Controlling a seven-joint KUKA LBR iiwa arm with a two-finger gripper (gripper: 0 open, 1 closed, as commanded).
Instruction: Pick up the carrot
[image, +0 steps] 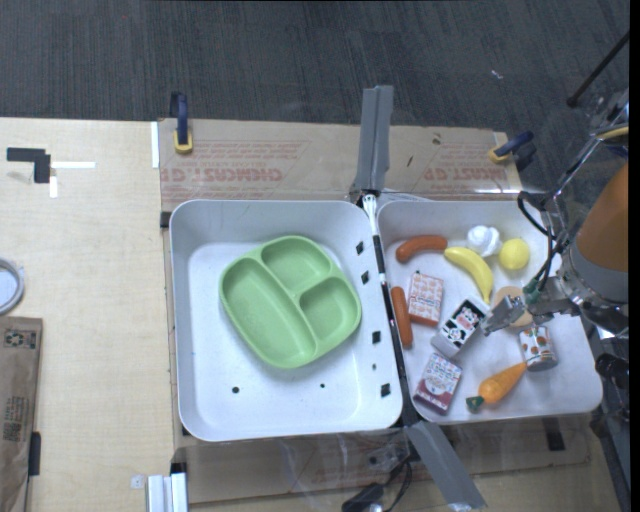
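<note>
The carrot (503, 383) is orange with a green stub and lies tilted near the front edge of the right bin (575, 400). My gripper (503, 314) hangs over the middle of that bin, above and slightly behind the carrot and apart from it. It sits right beside a small black-and-white carton (462, 323). Nothing shows in its grasp.
The right bin also holds a banana (470, 267), a lemon (514, 254), a white object (483, 239), two sausages (421, 246) (401, 313), two red cartons (426, 298) (438, 381) and a small can (538, 349). A green divided plate (290, 300) lies in the left bin (200, 400).
</note>
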